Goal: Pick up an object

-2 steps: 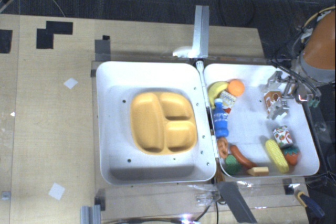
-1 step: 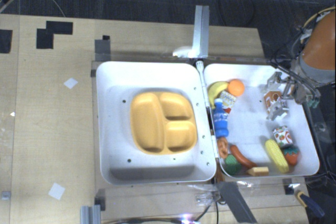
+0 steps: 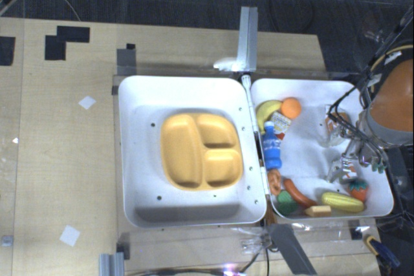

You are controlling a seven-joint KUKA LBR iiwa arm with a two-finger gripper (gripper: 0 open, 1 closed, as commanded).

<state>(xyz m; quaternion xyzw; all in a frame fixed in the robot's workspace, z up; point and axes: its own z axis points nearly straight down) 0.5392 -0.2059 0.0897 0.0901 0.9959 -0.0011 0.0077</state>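
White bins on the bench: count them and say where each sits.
2. The left bin holds a yellow divided tray. The right bin holds the small toy foods and a blue bottle; the gripper hangs over it.

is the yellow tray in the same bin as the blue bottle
No, the yellow tray lies in the left bin; the blue bottle lies in the right bin.

The grey arm (image 3: 392, 103) with its orange band is reaching in from the frame's right edge, its gripper (image 3: 346, 152) hanging at the mid-right, wrapped in cables.
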